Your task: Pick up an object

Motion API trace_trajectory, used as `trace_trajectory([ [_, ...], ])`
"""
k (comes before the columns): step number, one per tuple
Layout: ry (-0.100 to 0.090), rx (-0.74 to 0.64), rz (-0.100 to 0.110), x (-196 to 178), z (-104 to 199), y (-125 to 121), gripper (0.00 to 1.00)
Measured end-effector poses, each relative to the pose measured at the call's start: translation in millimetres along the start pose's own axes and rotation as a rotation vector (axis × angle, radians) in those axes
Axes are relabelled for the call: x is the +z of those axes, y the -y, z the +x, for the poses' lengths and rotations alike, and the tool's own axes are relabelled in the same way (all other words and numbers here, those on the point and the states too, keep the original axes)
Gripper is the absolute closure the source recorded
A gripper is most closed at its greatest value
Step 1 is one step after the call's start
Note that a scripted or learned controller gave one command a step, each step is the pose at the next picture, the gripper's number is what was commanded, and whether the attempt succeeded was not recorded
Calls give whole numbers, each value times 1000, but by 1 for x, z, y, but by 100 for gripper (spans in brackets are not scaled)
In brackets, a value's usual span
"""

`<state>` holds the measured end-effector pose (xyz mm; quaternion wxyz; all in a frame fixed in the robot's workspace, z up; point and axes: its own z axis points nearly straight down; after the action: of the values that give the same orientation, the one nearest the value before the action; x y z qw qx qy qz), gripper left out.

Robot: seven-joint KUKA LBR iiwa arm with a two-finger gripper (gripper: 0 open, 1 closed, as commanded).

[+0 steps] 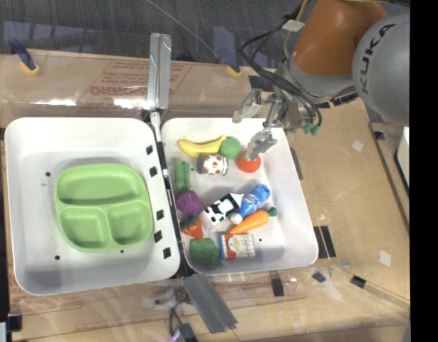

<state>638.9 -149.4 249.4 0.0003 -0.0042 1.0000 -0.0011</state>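
Observation:
The right bin (297,191) holds several toy foods: a yellow banana (201,146), a green lime (231,148), a small red-and-white can (214,165), a red-orange piece (249,164), a blue bottle (254,199), an orange carrot (248,221) and a black-and-white cow figure (223,209). My gripper (253,128) hangs over the bin's far right corner, open, with nothing between its fingers. One fingertip (260,146) sits just above the red-orange piece.
A purple piece (188,203), a green cucumber (183,175), a green lump (204,251) and a labelled can (238,246) fill the rest of the right bin. A green compartment tray (103,206) lies in the left bin (26,191). A metal divider (159,70) stands behind the bins.

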Motion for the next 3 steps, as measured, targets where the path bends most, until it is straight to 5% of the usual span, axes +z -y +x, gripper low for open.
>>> trace_trajectory([
  [1,-15,-20,-6,131,32,-42,0],
  [2,29,-268,0,141,61,-20,0],
  [3,26,-232,4,148,106,-20,0],
])
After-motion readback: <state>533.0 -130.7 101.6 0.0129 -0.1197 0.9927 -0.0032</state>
